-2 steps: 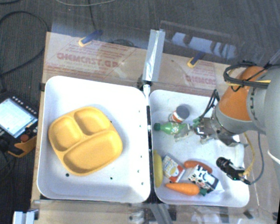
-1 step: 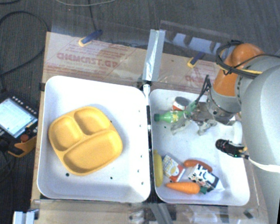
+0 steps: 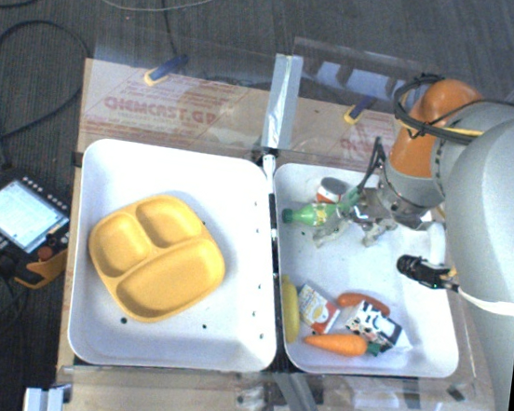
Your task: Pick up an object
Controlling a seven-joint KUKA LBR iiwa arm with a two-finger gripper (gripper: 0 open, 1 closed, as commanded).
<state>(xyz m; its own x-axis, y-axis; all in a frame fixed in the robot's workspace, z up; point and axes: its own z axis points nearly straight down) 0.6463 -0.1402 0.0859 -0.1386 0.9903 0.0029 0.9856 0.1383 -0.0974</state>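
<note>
In the right bin (image 3: 436,341), my gripper (image 3: 351,233) hangs low over the far end, under the grey arm with its orange band. Its two fingers stand apart, so it is open, and only white bin floor shows between them. A green bottle (image 3: 304,216) lies on its side just left of the left finger (image 3: 327,235), close to it or touching. A small can (image 3: 331,190) stands behind the bottle. At the near end lie an orange carrot (image 3: 337,344), a yellow stick-like piece (image 3: 291,312), a red piece (image 3: 357,301) and a black-and-white packet (image 3: 377,326).
The left bin (image 3: 92,319) holds a yellow divided plate (image 3: 156,255). A ridge (image 3: 270,249) separates the two bins. A black fitting (image 3: 421,268) juts from the arm at the right bin's right wall. A handheld pendant (image 3: 12,224) lies on the floor at left.
</note>
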